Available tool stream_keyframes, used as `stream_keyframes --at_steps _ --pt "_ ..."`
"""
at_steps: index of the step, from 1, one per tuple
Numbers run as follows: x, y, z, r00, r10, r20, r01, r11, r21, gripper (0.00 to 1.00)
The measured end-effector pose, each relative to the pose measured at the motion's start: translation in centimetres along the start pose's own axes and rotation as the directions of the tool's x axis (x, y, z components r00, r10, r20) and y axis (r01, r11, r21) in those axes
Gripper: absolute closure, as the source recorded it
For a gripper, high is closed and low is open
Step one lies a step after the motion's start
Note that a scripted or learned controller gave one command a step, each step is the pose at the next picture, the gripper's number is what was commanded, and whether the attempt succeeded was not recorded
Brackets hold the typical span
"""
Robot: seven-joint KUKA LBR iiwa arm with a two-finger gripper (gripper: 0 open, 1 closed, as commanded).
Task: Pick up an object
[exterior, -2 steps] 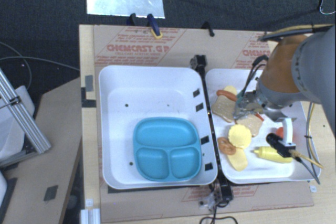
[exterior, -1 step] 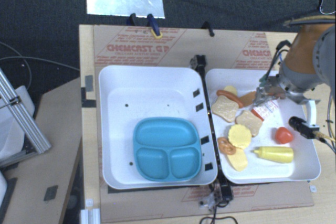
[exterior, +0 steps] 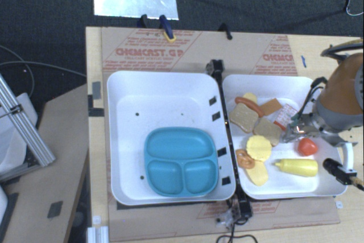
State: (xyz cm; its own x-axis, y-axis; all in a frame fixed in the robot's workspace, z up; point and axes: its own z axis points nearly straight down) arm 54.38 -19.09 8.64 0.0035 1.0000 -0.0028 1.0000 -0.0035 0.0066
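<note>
The right bin (exterior: 267, 83) holds several toy foods. A sausage (exterior: 245, 103) and a brown toast (exterior: 272, 106) lie at the back, with two bread slices (exterior: 244, 118) in front of them. Nearer the front are a yellow disc (exterior: 259, 148), an orange ring (exterior: 244, 159), a yellow mustard bottle (exterior: 297, 167) and a red tomato (exterior: 307, 147). My gripper (exterior: 293, 129) hangs low over the right middle of this bin, just up and left of the tomato and beside the nearer bread slice (exterior: 268, 131). I see nothing clearly held.
The left bin (exterior: 165, 85) holds a blue three-compartment plate (exterior: 181, 161) at its front. A black divider (exterior: 223, 122) runs between the bins. The arm's orange and grey wrist (exterior: 343, 101) looms over the right bin's right edge. Cardboard (exterior: 187, 48) lies beneath both bins.
</note>
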Motion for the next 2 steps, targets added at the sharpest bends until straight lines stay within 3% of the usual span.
stream_keyframes --at_steps 1,2 --pt "0.3 0.1 0.2 1.000 -0.005 -0.002 0.005 1.000 0.005 0.00" --pt "6.9 1.2 0.2 1.000 -0.013 -0.005 0.013 1.000 0.005 0.00"
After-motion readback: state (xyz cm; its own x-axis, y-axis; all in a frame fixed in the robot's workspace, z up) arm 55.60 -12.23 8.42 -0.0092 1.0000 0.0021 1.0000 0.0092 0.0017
